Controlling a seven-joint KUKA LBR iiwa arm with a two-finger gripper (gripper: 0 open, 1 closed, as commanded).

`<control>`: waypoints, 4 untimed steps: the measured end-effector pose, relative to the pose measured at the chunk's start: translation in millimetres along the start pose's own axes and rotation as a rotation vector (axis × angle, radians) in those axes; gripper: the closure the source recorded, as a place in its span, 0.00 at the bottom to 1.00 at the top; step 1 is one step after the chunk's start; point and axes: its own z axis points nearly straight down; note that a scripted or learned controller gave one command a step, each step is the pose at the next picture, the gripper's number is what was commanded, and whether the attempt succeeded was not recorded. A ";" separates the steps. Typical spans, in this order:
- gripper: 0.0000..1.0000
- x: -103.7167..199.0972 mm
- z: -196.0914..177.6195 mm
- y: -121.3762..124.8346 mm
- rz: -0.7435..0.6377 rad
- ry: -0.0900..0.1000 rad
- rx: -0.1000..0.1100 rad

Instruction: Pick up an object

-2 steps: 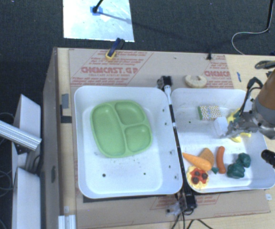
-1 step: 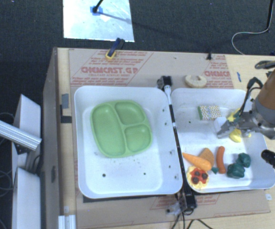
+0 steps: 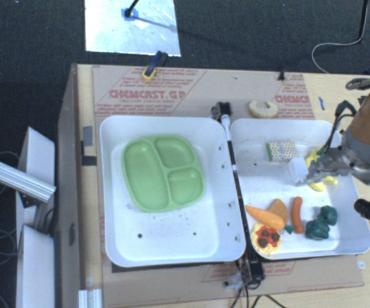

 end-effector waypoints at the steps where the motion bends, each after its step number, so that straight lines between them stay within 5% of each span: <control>1: 0.00 0.0 0.1 0.0 0.000 0.000 0.000; 2: 0.00 -15.9 49.6 -63.4 0.002 0.001 0.006; 3: 1.00 -15.8 38.7 -61.9 0.001 0.001 0.002; 4: 0.00 -15.8 38.8 -61.9 0.001 0.001 0.002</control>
